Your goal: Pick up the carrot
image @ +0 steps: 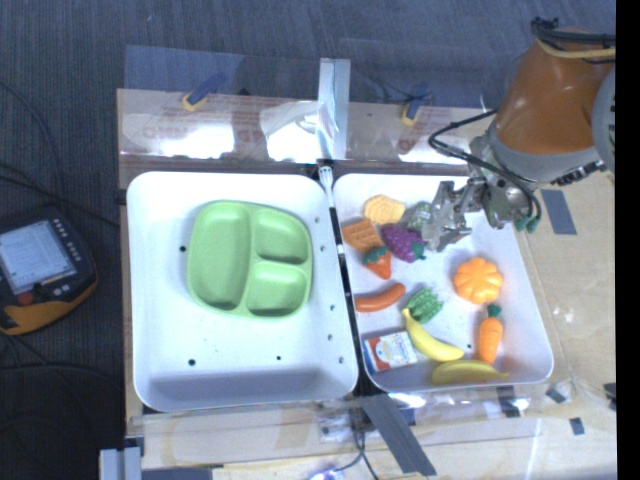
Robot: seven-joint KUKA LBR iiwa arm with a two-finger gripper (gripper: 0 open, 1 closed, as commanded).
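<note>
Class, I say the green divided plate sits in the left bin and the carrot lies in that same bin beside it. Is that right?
Not quite. The camera view shows the green divided plate in the left bin, but the carrot lies in the right bin, near its right wall below the small pumpkin.

The orange carrot (488, 336) with its green top lay upright-looking in the frame's lower right, inside the right bin.

Arm in from the right, gripper (437, 224) low, pointing left.
</note>
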